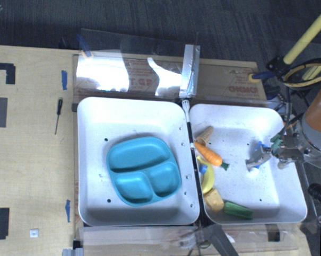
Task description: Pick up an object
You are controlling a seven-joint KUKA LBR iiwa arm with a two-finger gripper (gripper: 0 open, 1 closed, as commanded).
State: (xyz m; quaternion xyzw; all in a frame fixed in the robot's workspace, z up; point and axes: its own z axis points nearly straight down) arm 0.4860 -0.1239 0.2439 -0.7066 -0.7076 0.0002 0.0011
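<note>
cardboard [152, 76] behind both bins — red print, too blurred to read.

arm [316, 113]: orange band | wrist: grey metal, green and blue fittings | cables: black

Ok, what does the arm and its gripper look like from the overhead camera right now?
The arm enters at the right edge, showing an orange band above a grey wrist. The gripper is a metallic grey assembly with small blue and green details near its fingers. Yellow and black cables loop behind it.
</note>
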